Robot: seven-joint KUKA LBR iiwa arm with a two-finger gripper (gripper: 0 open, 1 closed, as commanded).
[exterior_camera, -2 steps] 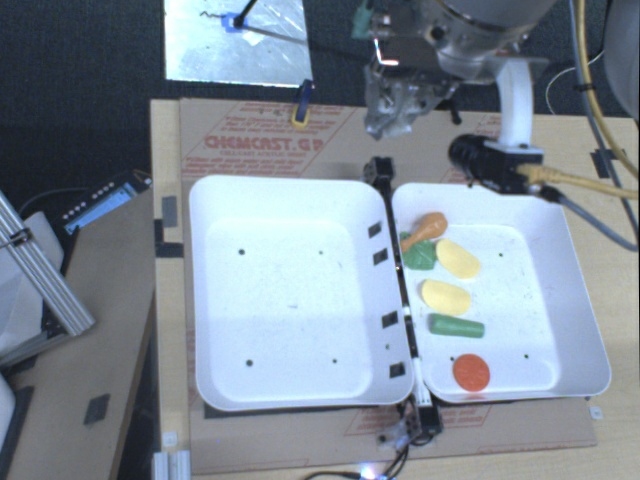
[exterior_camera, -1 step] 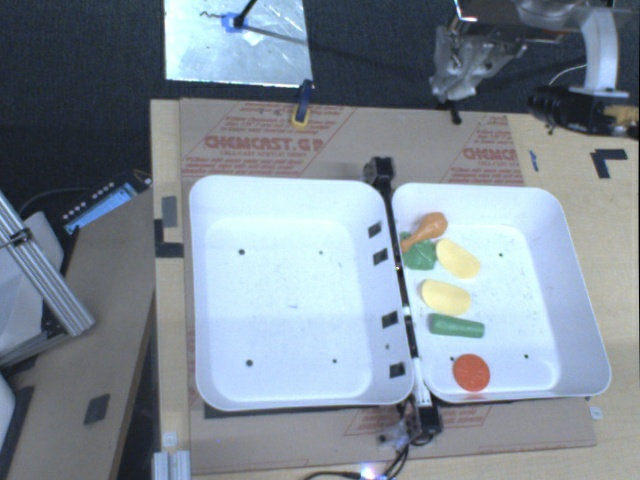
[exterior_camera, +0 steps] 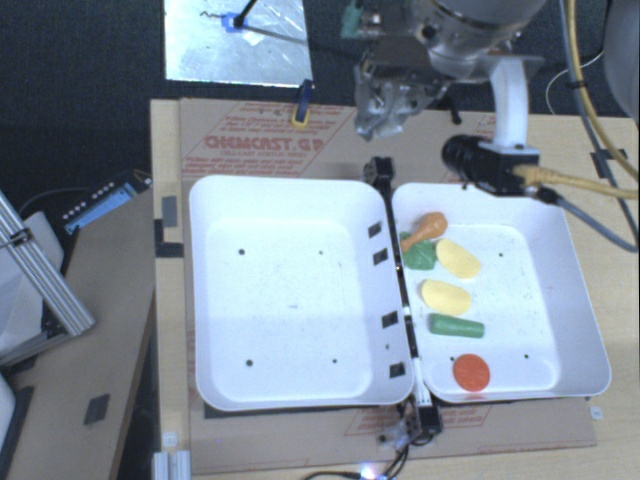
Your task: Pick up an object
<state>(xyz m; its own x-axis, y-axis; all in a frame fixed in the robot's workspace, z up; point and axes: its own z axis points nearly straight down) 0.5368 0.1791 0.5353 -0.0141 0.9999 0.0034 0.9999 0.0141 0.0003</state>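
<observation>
The right bin (exterior_camera: 560, 298) holds several small toy foods near its left side. An orange drumstick-shaped piece (exterior_camera: 426, 228) lies at the top, with a green leafy piece (exterior_camera: 419, 256) just below it. Two yellow pieces (exterior_camera: 458, 258) (exterior_camera: 445, 295) sit beside and under those. A green cylinder (exterior_camera: 457, 325) and a red-orange disc (exterior_camera: 472, 372) lie lower down. My gripper (exterior_camera: 385, 113) hangs high above the far edge of the bins, over the cardboard, well clear of every piece. Nothing shows between its fingers.
The left bin (exterior_camera: 290, 288) sits beside the right one, joined by a black clip strip (exterior_camera: 392, 278). A cardboard sheet (exterior_camera: 260, 143) lies under both. A shiny metal plate (exterior_camera: 238, 26) lies at the back left. Yellow cables (exterior_camera: 590, 88) run at right.
</observation>
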